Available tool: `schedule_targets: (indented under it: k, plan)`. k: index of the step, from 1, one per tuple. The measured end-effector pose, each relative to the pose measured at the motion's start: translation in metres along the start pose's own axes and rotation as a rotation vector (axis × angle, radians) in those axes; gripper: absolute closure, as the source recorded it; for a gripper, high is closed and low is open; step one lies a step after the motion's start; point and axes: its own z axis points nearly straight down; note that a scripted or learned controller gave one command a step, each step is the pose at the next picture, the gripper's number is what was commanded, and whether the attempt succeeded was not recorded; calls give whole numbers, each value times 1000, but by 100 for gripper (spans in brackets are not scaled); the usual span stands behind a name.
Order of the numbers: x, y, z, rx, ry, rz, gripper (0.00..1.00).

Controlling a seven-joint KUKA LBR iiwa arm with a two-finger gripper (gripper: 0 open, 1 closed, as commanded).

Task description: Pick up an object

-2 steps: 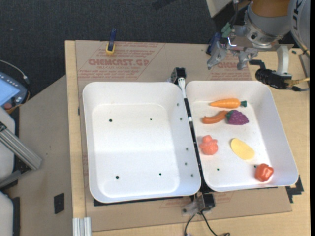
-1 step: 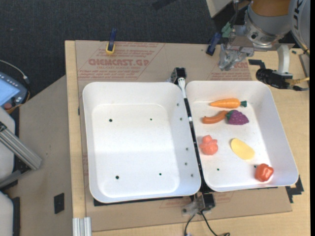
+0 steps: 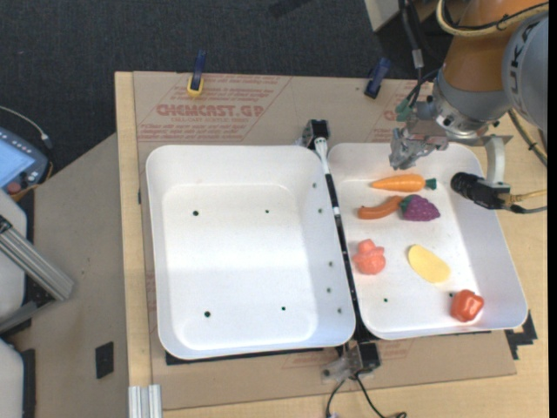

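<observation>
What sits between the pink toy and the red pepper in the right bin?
In the camera view, the yellow piece lies between the pink toy and the red pepper, touching neither.

Arm (image 3: 487, 55): rounded grey casing, broad orange band above the wrist, letters partly visible on the grey shell. Black cables loop along its top and side. Wrist narrows to a small grey metal gripper (image 3: 407, 153). Black box-shaped fitting (image 3: 477, 190) alongside.
</observation>
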Motion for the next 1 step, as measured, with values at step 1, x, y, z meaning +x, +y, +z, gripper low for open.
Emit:
schedule_targets:
  k: [1]
  plan:
    - [-61, -51, 44, -1, 0, 3, 100]
